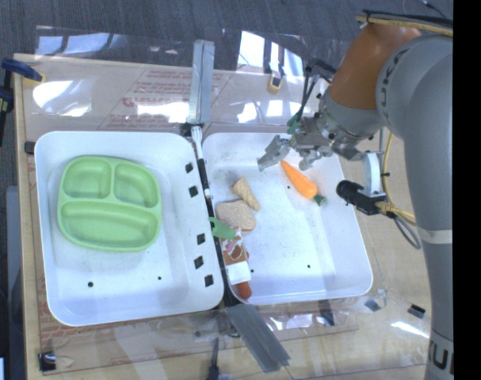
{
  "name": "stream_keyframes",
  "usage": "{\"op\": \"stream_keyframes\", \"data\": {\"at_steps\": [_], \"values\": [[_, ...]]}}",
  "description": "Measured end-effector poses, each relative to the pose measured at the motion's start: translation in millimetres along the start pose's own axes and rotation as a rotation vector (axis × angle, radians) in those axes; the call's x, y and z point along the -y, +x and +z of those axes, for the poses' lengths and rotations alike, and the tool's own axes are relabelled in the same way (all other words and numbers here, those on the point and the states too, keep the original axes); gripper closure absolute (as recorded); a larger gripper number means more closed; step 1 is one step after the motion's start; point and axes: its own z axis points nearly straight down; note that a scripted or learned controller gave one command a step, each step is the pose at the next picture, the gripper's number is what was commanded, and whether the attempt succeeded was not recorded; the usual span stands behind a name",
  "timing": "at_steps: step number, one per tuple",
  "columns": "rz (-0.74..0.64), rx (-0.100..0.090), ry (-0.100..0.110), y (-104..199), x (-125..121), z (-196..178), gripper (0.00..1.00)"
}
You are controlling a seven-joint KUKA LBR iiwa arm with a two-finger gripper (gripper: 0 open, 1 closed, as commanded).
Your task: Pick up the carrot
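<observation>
We find grey two-finger gripper (289, 157) fingers spread wide | straddling top of small orange carrot (300, 179) | carrot lying in right white bin (343, 248)

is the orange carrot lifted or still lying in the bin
Lying down. The orange carrot with a green tip rests flat on the right white bin's floor, beneath the two-finger gripper, whose fingers straddle its upper end.

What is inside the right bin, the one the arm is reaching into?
In the right bin: a carrot below the tool, two bread pieces, and a bottle along its left wall. The arm covers the bin's far right corner.
</observation>
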Motion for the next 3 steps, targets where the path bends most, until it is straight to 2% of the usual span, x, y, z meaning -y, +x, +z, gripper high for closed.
{"op": "stream_keyframes", "data": {"at_steps": [1,2,3], "values": [[0.079,0.0,0.001,-36.2,6.4,47.1,0.0],[0.185,0.0,-0.002,-32.1,-43.4,121.6,0.0],[0.0,0.001,-0.005,-30.8,-43.4,10.9,0.0]]}}
